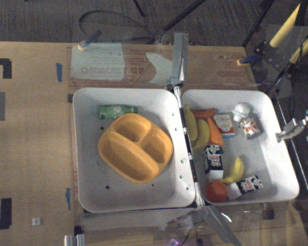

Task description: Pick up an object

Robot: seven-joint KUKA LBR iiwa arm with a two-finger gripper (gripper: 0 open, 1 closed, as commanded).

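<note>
Right now you have two shallow white bins side by side on the wooden counter (31,152). Your left bin (87,183) holds a glossy orange divided plate (135,147) with three rounded wells, tilted, and a flat green packet (117,110) touching its upper edge. Open floor runs along that bin's bottom and left walls. Your right bin (277,173) is crowded on its left half: two yellow bananas (196,131) (235,171), an orange carrot (204,113), cow-print cartons (213,162) (249,184), a strawberry carton (250,127), a red tomato (216,191). The right half lies bare. Your gripper (292,129) sits at that bin's right rim; you cannot tell its state.
</note>
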